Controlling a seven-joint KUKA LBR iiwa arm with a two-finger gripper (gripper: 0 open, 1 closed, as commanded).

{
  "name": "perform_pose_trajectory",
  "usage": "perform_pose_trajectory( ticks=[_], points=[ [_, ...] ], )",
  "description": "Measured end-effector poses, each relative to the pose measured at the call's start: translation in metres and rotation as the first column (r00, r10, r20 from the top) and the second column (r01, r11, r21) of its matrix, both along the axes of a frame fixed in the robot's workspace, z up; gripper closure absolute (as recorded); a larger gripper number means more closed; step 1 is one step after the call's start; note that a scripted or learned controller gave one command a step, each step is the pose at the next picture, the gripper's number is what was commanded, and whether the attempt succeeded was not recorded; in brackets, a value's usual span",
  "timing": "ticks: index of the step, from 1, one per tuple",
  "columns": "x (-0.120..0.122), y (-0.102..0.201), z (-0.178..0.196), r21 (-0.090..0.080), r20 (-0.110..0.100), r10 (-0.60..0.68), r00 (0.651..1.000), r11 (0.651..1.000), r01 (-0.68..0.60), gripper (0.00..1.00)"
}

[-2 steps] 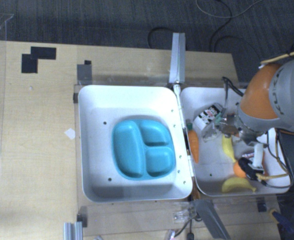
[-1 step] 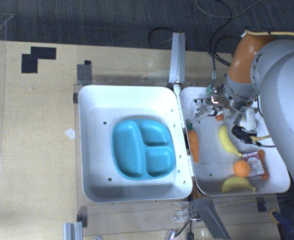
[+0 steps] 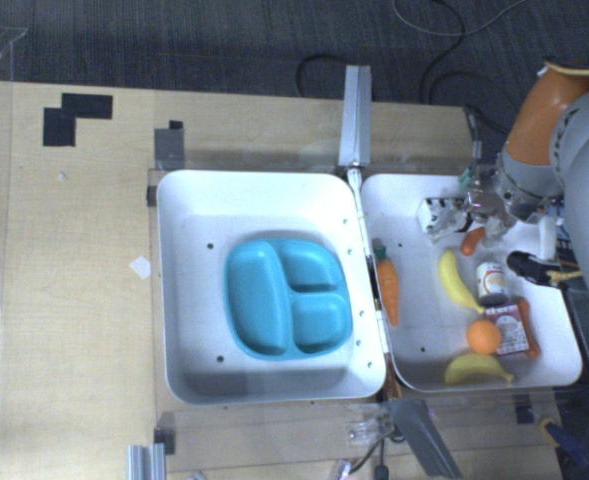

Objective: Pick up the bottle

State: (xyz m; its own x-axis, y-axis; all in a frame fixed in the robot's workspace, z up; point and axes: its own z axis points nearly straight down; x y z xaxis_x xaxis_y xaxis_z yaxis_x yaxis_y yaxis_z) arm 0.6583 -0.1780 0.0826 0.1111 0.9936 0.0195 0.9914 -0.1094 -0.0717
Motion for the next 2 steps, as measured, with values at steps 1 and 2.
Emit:
perform_pose_trajectory(
  ticks=[1, 2],
  points=[
    [-0.002, 0.011, 0.041, -0.036, 0.011, -0.372, 0.928, 0.928, 0.372, 0.00],
    [-0.057, 0.066, 0.031, -0.026, 0.069, -0.579, 0.812, 0.813, 0.582, 0.00]
  ],
)
